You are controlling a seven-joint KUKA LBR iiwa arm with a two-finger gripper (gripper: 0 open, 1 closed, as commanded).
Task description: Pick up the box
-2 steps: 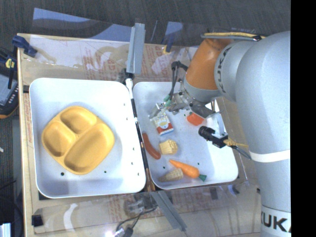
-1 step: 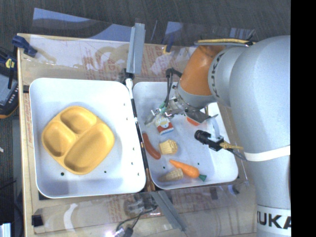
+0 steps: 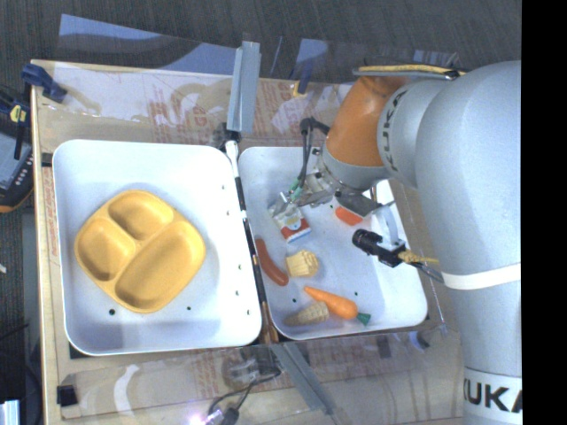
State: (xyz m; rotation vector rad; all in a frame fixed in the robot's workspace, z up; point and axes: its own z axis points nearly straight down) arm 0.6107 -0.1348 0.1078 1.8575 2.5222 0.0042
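Observation:
The box point(image 3: 296, 229) is small, red and white with a blue patch, and lies in the upper middle of the right bin point(image 3: 403, 312). My gripper point(image 3: 291, 203) hangs right over the box's upper edge, reaching in from the right under the orange band of the arm. Whether the gripper touches the box cannot be told from this angle. The box rests on the bin floor.
Near the box lie a red sausage point(image 3: 272, 263), a yellow corn piece point(image 3: 302, 263), a carrot point(image 3: 333, 304), a tan cone point(image 3: 311, 314) and a small red piece point(image 3: 347, 215). The left bin point(image 3: 71, 162) holds a yellow divided plate point(image 3: 140, 251).

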